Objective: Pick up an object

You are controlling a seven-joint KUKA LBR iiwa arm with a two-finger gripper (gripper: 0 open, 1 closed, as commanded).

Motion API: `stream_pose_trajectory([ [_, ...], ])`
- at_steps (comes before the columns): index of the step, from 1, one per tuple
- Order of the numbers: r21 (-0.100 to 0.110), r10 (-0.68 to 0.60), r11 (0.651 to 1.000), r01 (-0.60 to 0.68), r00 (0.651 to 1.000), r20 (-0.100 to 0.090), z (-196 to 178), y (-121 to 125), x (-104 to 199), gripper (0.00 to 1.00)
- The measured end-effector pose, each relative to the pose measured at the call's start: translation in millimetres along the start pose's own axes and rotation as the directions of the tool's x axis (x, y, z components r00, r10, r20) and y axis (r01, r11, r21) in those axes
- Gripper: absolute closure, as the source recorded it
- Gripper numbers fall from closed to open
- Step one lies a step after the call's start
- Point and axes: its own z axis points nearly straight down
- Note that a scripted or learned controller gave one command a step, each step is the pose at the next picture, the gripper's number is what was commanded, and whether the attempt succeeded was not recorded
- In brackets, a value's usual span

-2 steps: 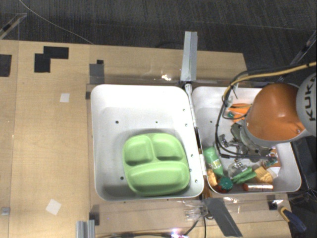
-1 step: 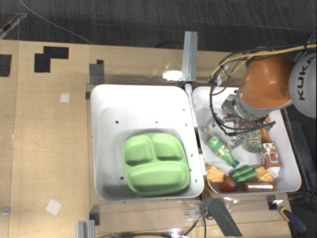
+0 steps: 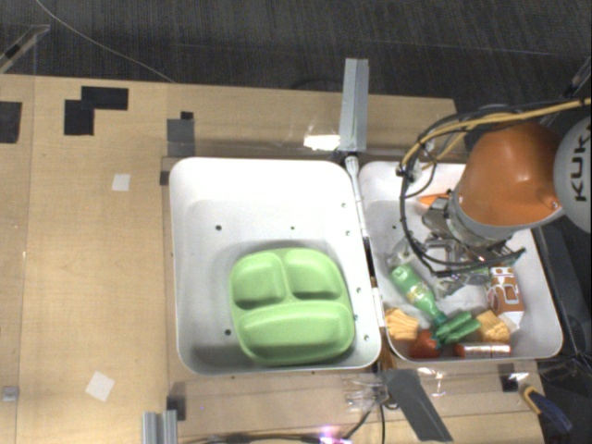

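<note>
Hovering over the right bin (image 3: 552,326), gripper (image 3: 460,265) grip state unclear; crowded bottle (image 3: 413,288) and snacks could spoil the grasp

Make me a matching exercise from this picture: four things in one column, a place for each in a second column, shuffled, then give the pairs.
Things:
1. green divided tray
2. green bottle
3. arm's orange band
4. red round item

Places:
A. above the right bin's middle
B. at the right bin's near edge
C. in the left bin, near its front
D. in the right bin, lying slantwise near the divider between the bins

Pairs: 1-C, 2-D, 3-A, 4-B
</note>
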Motion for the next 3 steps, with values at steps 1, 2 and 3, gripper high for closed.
stream_pose_trajectory([
  [1,0.005,0.103,0.995,-0.103,0.995,0.003,-1.2,19.0,24.2,0.00],
  [2,0.010,0.026,1.000,-0.026,1.000,0.004,-2.2,40.7,32.3,0.00],
  [3,0.029,0.019,0.999,-0.020,1.000,0.022,-17.5,36.2,24.5,1.00],
])
